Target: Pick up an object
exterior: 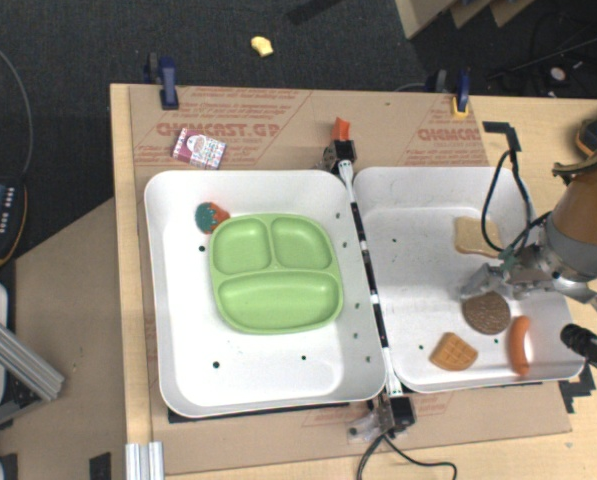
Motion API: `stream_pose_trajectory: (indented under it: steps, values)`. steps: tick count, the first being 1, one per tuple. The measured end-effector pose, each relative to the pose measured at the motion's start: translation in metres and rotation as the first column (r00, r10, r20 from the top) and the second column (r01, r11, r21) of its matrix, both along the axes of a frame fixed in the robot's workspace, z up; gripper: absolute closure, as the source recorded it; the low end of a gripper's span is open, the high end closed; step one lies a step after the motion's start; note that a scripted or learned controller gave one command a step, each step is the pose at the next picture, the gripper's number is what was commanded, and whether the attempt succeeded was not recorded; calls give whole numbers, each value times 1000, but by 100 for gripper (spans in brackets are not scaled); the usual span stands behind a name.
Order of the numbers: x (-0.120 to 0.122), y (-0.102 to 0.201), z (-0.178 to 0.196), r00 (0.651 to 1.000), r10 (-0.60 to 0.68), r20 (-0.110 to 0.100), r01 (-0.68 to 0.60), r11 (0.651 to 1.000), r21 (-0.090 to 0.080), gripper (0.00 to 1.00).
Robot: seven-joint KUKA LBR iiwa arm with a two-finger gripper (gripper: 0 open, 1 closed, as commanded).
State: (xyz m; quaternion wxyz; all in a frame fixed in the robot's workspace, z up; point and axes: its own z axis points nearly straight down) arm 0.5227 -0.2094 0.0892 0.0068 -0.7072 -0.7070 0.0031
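Observation:
The right bin (418, 193) holds a round brown cookie (487, 314), an orange waffle piece (453, 352), a reddish sausage (520, 345) and a tan slice of bread (468, 236). My gripper (490, 282) reaches in from the right and hangs low over the bin, right at the far edge of the brown cookie. It lies between the bread slice and the cookie. Whether it touches the cookie is not clear from this angle.
The left bin (178, 348) carries a green divided plate (275, 273) with a small red and green toy (212, 216) by its far left corner. A black cable (500, 183) loops above the right bin. A pink card (199, 147) lies on the bench behind the bins.

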Motion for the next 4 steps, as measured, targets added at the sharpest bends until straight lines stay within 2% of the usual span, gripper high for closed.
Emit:
stream_pose_trajectory:
  steps: [1, 2, 3, 4]
  values:
    - [-20, 11, -6, 1000, 0, 10, 1, 1000, -3, 0]
    - [-17, 10, 7, 1000, 0, 19, 1, 1000, -7, 100]
    - [46, 70, 0, 1000, 9, 20, -9, 1000, -4, 100]
    - [55, 136, 102, 1000, 10, 27, -10, 1000, -4, 100]
